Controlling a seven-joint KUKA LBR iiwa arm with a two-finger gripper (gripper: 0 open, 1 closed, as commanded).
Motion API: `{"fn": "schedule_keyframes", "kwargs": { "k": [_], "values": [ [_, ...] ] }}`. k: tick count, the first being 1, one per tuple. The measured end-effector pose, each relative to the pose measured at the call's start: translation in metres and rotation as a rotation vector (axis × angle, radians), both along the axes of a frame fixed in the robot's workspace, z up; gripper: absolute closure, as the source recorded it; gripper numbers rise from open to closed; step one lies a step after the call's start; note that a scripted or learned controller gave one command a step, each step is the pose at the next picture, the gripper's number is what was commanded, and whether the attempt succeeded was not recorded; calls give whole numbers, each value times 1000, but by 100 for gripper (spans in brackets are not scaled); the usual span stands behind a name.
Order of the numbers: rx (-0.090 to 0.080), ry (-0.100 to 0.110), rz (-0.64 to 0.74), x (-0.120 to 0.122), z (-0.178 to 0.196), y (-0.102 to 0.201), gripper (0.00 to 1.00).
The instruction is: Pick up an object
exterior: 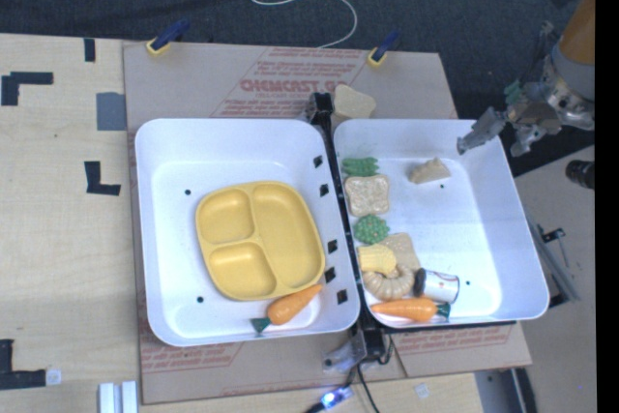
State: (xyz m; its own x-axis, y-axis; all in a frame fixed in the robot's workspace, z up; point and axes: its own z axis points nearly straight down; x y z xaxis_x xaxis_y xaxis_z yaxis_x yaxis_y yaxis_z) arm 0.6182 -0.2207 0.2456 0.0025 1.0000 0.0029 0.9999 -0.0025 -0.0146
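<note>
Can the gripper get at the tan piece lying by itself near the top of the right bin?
Probably yes. The gripper hovers at the right bin's upper right corner, and the tan piece lies alone on bare floor.

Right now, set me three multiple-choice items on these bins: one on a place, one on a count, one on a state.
1. Where is the yellow divided plate?
A. left bin
B. right bin
C. on the cardboard

2. How many toy carrots are there?
A. one
B. two
C. four

3. What is between the gripper's fingers?
A. a carrot
B. the tan piece
C. nothing

Answers:
1 A: it lies inside the left bin.
2 B: one carrot by the plate's near edge, another carrot at the right bin's near edge.
3 C: the gripper sits at the right bin's far right corner, nothing held.
</note>
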Motion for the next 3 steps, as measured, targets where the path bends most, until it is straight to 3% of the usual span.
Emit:
{"fn": "schedule_keyframes", "kwargs": {
  "k": [1, 3],
  "values": [
    [-3, -13, 4, 2, 9, 1, 0],
    [-3, -9, 3, -4, -95, -1, 0]
  ]
}}
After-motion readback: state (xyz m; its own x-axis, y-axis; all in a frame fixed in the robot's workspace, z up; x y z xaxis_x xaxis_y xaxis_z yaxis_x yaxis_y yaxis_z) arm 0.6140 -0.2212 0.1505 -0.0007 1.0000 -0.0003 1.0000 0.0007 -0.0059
